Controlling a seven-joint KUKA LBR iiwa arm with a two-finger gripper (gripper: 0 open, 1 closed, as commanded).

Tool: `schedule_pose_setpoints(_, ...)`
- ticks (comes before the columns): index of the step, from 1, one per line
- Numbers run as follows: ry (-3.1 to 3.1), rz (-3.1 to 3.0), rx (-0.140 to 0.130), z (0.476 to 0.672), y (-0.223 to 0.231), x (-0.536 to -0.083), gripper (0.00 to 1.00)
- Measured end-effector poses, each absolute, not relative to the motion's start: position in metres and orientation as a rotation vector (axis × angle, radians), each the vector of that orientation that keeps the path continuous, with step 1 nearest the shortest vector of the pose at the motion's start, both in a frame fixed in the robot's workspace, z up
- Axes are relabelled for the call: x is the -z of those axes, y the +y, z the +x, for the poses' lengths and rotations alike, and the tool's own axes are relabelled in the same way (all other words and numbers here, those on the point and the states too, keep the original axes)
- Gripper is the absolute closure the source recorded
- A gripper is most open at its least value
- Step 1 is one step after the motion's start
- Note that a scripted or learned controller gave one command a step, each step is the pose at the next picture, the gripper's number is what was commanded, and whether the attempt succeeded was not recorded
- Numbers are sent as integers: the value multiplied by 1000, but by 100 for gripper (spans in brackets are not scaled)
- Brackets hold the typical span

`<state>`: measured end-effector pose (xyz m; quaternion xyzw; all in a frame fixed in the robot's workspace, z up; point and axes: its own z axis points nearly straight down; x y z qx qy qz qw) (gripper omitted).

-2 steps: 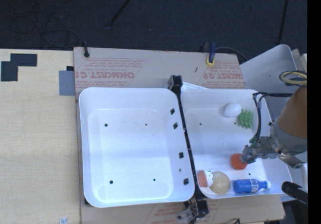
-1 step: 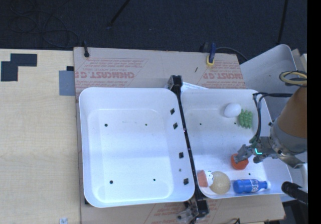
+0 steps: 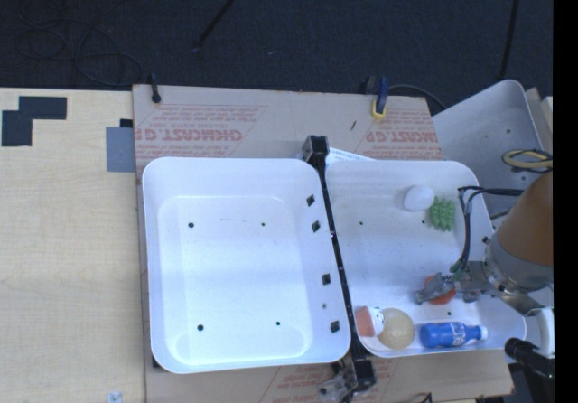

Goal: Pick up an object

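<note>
My gripper (image 3: 439,287) hangs low in the right bin (image 3: 379,184), near its front right part, on the arm (image 3: 524,238) that comes in from the right. A small red object (image 3: 442,297) lies right under the gripper and is partly covered by it. I cannot tell whether it is held. Along the front wall lie a blue bottle (image 3: 452,334), a beige ball (image 3: 396,328) and a small orange-red piece (image 3: 366,319). Farther back sit a white ball (image 3: 418,198) and a green leafy toy (image 3: 442,213).
The left bin (image 3: 163,211) stands beside the right one, with a black divider strip (image 3: 327,238) between them. Both rest on a cardboard sheet (image 3: 226,126) on the wooden bench. A black cable (image 3: 467,220) loops beside the arm.
</note>
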<state>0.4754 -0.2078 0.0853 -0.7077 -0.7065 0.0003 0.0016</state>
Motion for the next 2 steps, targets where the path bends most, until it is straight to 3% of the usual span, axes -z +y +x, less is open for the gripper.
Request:
schedule_pose_setpoints(1, -2212, -2227, 1, 475, -208, -98, 100)
schedule_pose_setpoints(2, -2238, -2208, 13, 478, -88, -208, 100)
